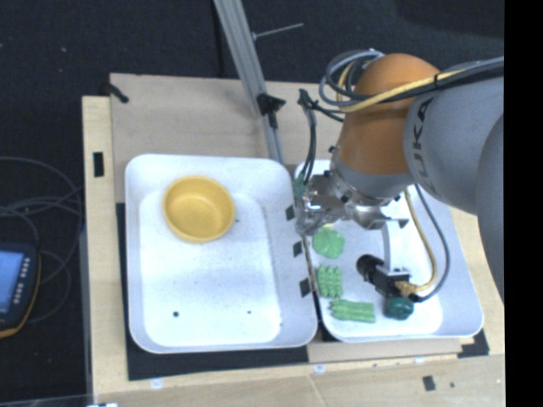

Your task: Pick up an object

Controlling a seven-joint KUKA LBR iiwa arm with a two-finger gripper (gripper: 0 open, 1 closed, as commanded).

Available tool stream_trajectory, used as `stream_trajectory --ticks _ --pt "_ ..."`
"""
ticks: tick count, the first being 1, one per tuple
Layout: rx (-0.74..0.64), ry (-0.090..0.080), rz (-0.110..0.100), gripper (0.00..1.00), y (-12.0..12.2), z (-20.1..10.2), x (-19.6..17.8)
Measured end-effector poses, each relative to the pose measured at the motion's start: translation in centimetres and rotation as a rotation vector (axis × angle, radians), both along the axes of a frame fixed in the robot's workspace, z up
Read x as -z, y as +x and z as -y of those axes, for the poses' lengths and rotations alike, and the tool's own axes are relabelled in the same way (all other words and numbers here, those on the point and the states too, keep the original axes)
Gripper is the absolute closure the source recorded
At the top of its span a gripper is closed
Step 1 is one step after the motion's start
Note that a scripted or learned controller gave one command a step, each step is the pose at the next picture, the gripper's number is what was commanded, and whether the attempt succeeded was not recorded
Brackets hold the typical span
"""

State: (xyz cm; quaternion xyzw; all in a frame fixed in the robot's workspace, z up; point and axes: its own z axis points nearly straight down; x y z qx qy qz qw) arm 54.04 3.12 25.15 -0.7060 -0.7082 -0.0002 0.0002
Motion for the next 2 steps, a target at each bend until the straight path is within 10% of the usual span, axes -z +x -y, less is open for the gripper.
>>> stream_trajectory --ticks 1,2 --pt "0.0 0.0 0.0 1.0 1.94 -4.31 0.3" --pt "0.003 -0.001 0.0 0.0 1.95 -4.14 0.27"
